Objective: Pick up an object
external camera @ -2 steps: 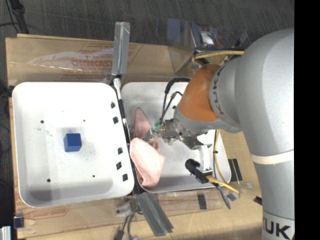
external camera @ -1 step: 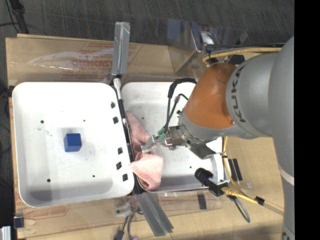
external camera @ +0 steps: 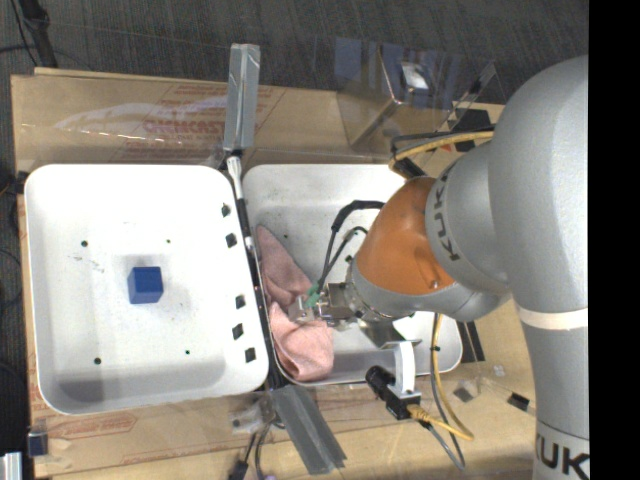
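Cube point(external camera: 146, 284) in L bin point(external camera: 60, 198); cloth point(external camera: 295, 318) prob. R bin point(external camera: 300, 183).

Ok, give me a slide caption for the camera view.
KUKA arm's claw down at a pink cloth in the right bin; blue cube sits in the left bin.

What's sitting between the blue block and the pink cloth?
In the camera view, bare white bin floor, then the two bins' adjoining walls, separate the blue block from the pink cloth.

Pink cloth point(external camera: 296, 313) crumpled, right bin point(external camera: 300, 183) left edge; blue cube point(external camera: 146, 284) left bin point(external camera: 60, 268).
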